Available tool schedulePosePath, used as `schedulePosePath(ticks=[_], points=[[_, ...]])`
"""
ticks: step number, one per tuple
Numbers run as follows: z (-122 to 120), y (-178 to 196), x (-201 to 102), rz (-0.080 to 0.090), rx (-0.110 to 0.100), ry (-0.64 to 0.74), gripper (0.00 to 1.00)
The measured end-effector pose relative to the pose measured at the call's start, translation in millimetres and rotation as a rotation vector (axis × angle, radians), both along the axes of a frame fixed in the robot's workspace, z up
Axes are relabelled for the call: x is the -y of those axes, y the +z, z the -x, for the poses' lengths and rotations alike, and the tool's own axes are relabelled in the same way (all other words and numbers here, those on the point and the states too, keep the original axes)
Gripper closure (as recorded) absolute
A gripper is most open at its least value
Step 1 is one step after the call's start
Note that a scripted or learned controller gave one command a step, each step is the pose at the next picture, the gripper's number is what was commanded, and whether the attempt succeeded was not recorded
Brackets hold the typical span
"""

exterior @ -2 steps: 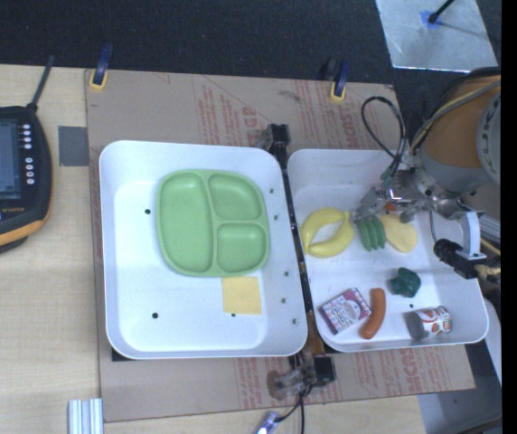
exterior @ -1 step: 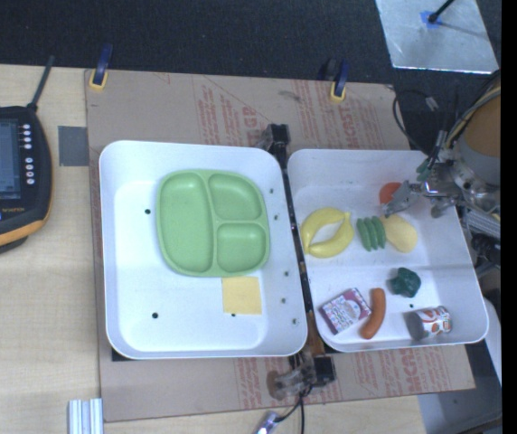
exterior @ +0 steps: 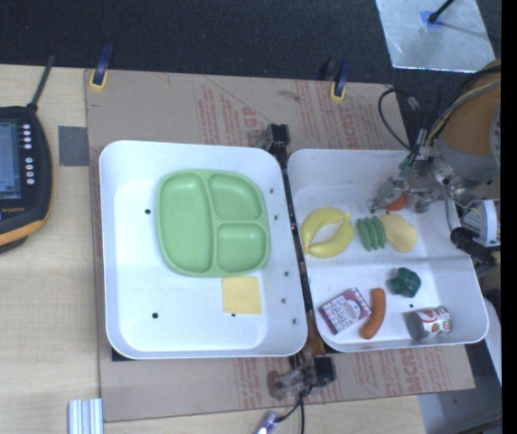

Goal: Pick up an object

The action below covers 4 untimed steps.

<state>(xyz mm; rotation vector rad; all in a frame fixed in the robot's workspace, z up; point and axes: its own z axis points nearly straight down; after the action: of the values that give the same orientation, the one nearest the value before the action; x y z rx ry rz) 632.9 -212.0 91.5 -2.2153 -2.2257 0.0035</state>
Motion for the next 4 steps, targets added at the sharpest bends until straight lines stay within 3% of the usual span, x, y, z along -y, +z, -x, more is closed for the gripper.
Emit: schedulePosePath(ticks=[2, 3, 4], points=[[31, 19, -26, 0.0, -0.003, -0.001, 0.0], [-2, 0, -1, -0.001, 0.0, 0.0, 0.0], [11, 8, -10, -0.001, -0.002, -0.002, 0.0]])
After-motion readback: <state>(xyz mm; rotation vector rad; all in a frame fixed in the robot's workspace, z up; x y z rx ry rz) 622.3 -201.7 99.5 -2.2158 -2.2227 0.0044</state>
